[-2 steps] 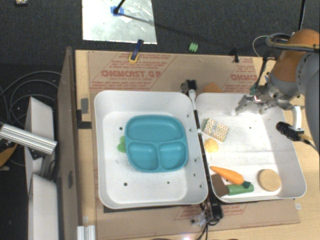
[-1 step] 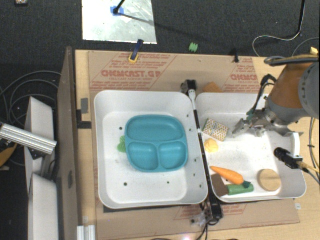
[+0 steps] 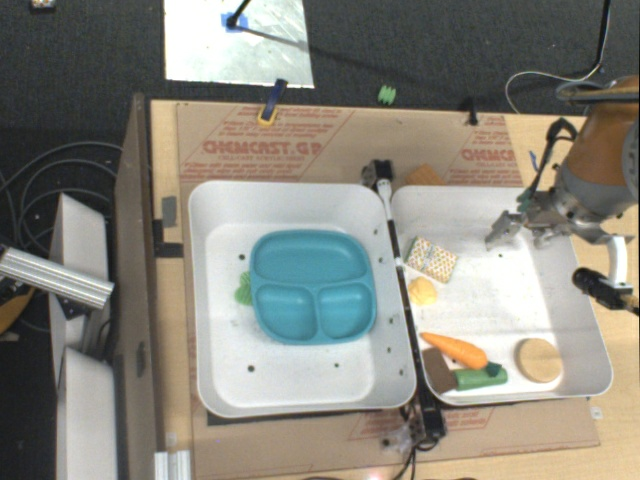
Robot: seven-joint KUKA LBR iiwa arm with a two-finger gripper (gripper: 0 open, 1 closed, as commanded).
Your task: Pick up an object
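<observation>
One pincer above right bin, finger spread unclear, touching nothing visible.

Dark speckled carpet covers floor across top and down left side. Shiny metal sheet lies on carpet at 12 o'clock, blue tape scrap near its top. Thin black cable drops in at 1 o'clock. Black cables coil on floor at 9 o'clock, beside white box crossed by silver aluminium bar. Bench top is brown board with red print, wooden edge along its left. Light even, shadows soft.
</observation>
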